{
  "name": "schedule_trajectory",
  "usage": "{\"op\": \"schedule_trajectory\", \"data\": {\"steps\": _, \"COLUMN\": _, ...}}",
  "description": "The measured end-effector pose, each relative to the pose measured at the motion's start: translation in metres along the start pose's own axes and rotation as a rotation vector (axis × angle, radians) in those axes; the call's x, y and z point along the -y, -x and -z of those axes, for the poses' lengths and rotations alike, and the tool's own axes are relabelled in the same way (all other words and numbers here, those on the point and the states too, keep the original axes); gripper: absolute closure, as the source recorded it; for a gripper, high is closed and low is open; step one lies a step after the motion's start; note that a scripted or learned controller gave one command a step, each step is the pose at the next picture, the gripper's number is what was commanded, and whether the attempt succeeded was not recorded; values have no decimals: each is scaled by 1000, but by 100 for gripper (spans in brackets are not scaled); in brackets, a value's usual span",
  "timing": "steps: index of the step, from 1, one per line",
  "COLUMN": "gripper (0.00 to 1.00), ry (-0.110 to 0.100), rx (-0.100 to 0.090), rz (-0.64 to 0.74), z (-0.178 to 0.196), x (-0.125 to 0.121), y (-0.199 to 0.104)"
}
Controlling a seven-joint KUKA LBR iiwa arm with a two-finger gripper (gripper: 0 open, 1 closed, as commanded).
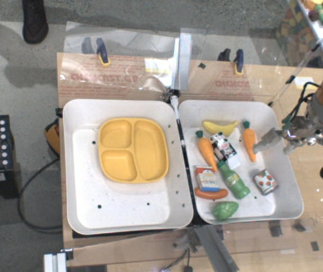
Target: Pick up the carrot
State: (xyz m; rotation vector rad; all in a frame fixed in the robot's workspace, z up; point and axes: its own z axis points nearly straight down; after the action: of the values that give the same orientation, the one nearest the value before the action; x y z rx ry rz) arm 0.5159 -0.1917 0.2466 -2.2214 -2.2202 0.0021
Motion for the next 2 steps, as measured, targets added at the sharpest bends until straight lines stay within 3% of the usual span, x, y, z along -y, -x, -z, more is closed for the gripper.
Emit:
{"op": "schedule_trajectory", "data": {"steps": 1, "gripper": 0, "ry": 15, "rx": 6, "rz": 82, "z": -120, "x": -87, "y": 7}}
{"op": "schedule_trajectory", "data": {"steps": 2, "gripper": 0, "ry": 0, "rx": 5, "rz": 168, "z": -154, "x": -106, "y": 31}}
